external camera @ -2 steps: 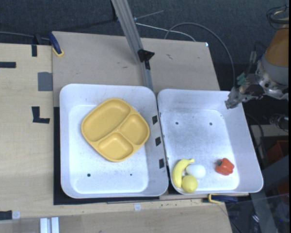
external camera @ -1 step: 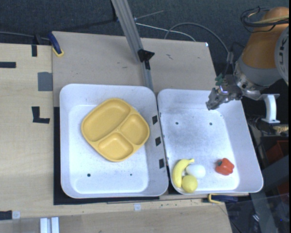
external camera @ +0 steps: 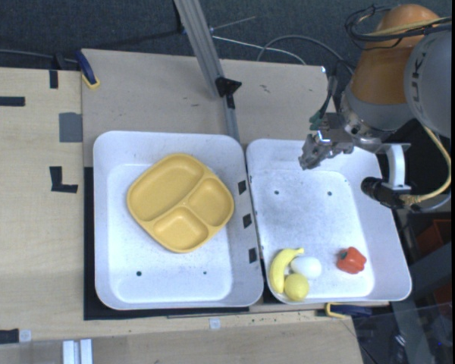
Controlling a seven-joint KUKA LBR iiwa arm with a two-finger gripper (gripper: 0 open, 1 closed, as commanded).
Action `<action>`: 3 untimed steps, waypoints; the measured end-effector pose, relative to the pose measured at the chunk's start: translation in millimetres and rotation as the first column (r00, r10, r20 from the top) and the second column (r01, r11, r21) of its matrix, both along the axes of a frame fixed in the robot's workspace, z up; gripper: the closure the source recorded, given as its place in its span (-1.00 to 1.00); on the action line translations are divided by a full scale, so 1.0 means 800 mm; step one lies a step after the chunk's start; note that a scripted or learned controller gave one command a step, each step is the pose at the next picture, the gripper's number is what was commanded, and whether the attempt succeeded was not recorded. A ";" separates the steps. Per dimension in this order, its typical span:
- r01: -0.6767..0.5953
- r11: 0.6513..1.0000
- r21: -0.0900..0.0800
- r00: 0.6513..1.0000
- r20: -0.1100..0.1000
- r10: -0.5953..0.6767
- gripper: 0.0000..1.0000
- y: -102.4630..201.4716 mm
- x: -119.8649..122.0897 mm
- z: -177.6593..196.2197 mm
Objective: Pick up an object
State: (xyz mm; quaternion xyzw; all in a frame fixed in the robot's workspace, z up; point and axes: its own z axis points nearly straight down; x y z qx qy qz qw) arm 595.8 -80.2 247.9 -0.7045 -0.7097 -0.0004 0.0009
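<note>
Nearest the camera, in the right bin's (external camera: 379,226) front edge, lay a banana (external camera: 283,262), white egg (external camera: 307,267) and lemon (external camera: 296,286) touching; a red pepper (external camera: 351,260) sat apart. Farther back the gripper (external camera: 312,156) hovered empty, opening unclear. Best target: the isolated pepper, approached straight down.
</note>
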 end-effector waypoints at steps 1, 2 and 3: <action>0.000 1.000 -0.001 1.000 -0.001 0.000 1.00 0.074 -0.006 -0.016; 0.001 1.000 -0.001 1.000 -0.002 -0.001 1.00 0.131 -0.004 -0.027; 0.000 1.000 -0.001 1.000 -0.003 0.000 1.00 0.198 -0.003 -0.039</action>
